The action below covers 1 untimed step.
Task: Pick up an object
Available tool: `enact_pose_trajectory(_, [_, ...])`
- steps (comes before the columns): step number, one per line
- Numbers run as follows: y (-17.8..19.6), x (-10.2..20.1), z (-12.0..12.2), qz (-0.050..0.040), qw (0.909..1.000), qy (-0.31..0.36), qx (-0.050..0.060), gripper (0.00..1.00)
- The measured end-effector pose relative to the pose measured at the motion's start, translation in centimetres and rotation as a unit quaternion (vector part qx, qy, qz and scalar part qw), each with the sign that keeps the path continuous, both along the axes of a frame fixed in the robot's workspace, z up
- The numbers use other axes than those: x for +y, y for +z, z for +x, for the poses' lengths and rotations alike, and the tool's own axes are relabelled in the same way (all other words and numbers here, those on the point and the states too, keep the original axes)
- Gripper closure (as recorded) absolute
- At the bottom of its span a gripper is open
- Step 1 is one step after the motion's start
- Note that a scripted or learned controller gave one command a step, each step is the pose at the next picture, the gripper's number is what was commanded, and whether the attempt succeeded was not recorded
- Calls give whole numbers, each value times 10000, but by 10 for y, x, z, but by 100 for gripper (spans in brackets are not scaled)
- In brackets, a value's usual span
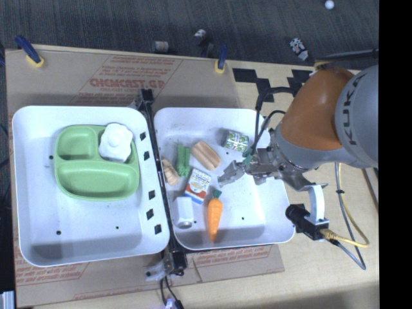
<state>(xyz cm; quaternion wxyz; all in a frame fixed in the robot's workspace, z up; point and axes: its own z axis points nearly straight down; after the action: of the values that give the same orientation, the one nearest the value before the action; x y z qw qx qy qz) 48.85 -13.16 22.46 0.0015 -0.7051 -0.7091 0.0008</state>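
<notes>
From my remote seat I start at the left of the frame, where the left bin (32,237) carries a green divided plate (96,172) with a white lumpy object (116,141) sitting in its upper right compartment; I judge this bin serves as the drop side, since little lies loose in it. Moving right past the black clips on the seam, the right bin (273,227) holds the pickable clutter, bunched toward its left half: a small tan piece (169,171) against the left wall, a green pod-like toy (183,160) beside it, a tan bread-like roll (205,153) just right of that, a red and white carton (198,185) below them, a pale small cup or bottle (185,210) near the lower left corner, and an orange carrot (213,216) lying roughly upright in the frame with its green top pointing up. A shiny green can (235,140) lies apart at the upper right of the group. The gripper (233,171) hangs low over the bin's middle, just right of the carton and above the carrot top, reaching in from the grey and orange arm (322,118) at the right. Its fingers look slightly parted with nothing between them, so I read it as released and not yet grasping; the carton or carrot seems its likeliest target, given how close they lie.
</notes>
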Motion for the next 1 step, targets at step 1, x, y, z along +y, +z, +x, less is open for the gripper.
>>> enact_pose_trajectory(1, [-43,-80,-8,-7,10000,-2,4,0])
